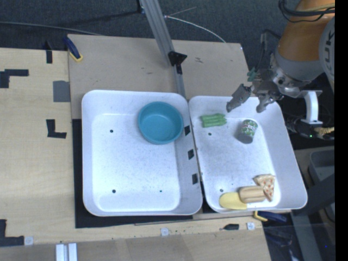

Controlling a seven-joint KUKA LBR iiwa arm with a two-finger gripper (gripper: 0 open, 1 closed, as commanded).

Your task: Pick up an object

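Observation:
My gripper [251, 103] hangs open over the far end of the right bin [283, 145], its two fingers spread with nothing between them. Just below it lies a small can with a green label [248, 130], on its side. A green ridged object [213, 120] rests to the left of the can, near the bin's far left corner. At the near end of the right bin sit a hot dog bun [251, 194], a yellow piece [232, 201] and a pizza slice [266, 184], packed close together.
A blue bowl [160, 123] sits at the far side of the left bin [109, 162]. A grey metal pole [157, 20] slants across the back of the bench. The arm's orange band [307, 20] stands at the upper right.

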